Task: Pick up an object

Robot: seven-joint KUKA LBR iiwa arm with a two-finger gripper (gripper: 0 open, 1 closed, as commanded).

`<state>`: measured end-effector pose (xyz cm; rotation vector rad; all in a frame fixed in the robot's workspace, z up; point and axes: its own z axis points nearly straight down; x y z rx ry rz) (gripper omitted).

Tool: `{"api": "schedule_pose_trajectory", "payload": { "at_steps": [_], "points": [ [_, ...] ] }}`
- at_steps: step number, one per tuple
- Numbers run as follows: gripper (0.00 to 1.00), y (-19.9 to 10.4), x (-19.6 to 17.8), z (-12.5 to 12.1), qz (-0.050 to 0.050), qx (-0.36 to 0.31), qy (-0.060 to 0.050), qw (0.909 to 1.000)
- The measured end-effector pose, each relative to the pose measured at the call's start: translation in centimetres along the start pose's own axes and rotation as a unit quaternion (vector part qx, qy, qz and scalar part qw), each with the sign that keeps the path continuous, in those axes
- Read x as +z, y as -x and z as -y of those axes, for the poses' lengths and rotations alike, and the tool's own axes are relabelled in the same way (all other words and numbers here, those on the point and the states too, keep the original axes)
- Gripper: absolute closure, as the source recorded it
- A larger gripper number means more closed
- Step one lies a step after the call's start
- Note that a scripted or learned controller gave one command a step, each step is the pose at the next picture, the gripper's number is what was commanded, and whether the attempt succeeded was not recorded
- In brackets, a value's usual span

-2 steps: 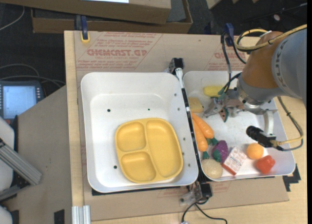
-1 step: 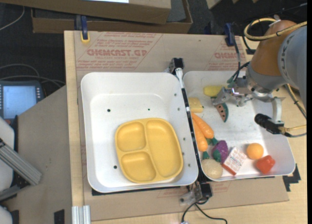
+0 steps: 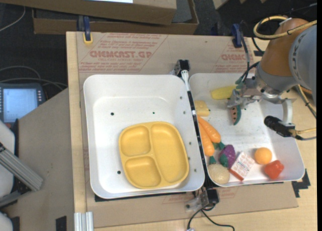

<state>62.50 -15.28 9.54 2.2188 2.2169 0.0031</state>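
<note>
A yellow banana-like piece (image 3: 222, 93) lies in the right bin (image 3: 289, 147), near its far wall, just left of the gripper (image 3: 236, 110). Its long axis is judged to run roughly across the bin, pointing left and right. The gripper is seen low over the bin floor beside it; whether its jaws are spread or pressed together cannot be told. For a sound pick, the grip should be centred and laid across the short width. The carrots (image 3: 208, 133) lie nearer than the banana-like piece, the orange ball (image 3: 262, 155) well beyond them.

Grey arm (image 3: 307, 54) w/ orange band (image 3: 279, 49), yellow cable (image 3: 266, 23) looped above.
</note>
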Motion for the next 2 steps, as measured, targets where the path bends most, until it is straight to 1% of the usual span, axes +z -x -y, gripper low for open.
{"api": "schedule_pose_trajectory", "payload": {
  "at_steps": [1,2],
  "points": [
    [1.0,-4.8,-1.5,3.1,-0.002,-0.002,-0.005,1.0],
    [1.0,-11.7,-10.7,5.1,-0.002,-0.003,0.0,1.0]
  ]
}}
